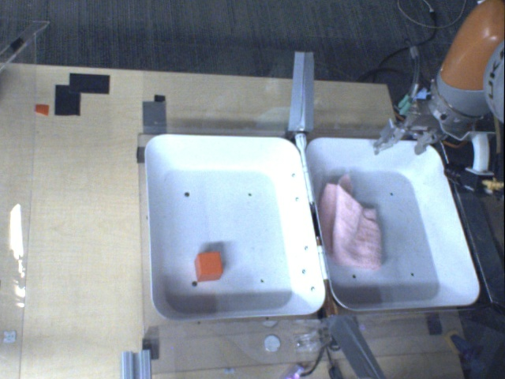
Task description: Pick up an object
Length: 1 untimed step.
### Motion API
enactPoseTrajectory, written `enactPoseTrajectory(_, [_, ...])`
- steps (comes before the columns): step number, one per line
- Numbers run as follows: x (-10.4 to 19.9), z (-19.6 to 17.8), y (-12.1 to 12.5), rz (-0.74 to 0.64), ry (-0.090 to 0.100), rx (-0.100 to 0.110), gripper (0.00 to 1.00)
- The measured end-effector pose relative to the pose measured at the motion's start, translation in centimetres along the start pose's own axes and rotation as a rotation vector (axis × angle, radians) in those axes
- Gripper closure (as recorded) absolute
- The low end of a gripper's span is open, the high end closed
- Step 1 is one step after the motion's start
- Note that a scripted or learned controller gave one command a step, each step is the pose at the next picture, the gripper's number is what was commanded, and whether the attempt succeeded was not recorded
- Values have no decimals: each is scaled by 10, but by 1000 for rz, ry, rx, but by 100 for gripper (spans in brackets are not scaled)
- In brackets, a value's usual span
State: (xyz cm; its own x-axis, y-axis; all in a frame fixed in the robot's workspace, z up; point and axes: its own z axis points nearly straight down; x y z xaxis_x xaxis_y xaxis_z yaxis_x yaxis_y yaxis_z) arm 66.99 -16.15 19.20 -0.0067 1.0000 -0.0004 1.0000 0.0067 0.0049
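A pink folded cloth (352, 226) lies in the left half of the right bin (442, 204). A small orange block (209, 266) rests near the front of the left bin (166, 212). My gripper (404, 138) hangs over the back rim of the right bin, up and to the right of the cloth and well apart from it. Its fingers are spread apart, and nothing sits between them. The orange band of the arm (472, 42) rises at the upper right.
A grey metal post (301, 93) stands behind the seam between the two bins. Black marker shapes (77, 91) and a tiny orange tag (42, 110) sit on the wooden bench at the far left. Cables (418, 10) trail behind the arm.
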Motion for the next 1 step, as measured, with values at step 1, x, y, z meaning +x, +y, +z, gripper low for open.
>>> enactPoseTrajectory(1, [8, 96, -74, -67, -1, -4, 0])
